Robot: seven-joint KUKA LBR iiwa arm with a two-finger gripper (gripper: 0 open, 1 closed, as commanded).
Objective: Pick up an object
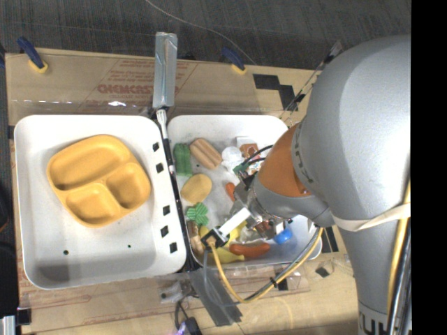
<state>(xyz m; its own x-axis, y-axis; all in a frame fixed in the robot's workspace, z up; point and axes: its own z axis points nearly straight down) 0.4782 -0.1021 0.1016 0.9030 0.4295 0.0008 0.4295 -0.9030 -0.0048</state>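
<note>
Camera view: gripper (257, 223) low in right bin (209, 125), grip state cannot tell. Red sausage-shaped toy (249, 248) just at its 6 o'clock, long axis 3–9.

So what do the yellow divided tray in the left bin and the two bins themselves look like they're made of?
The yellow divided tray looks like moulded plastic with a matte to satin finish: rounded edges, uniform colour and soft shading in its compartments. The left bin and right bin look like smooth white plastic with rounded corners and a faint sheen, though from this view coated metal can't be ruled out.
</note>
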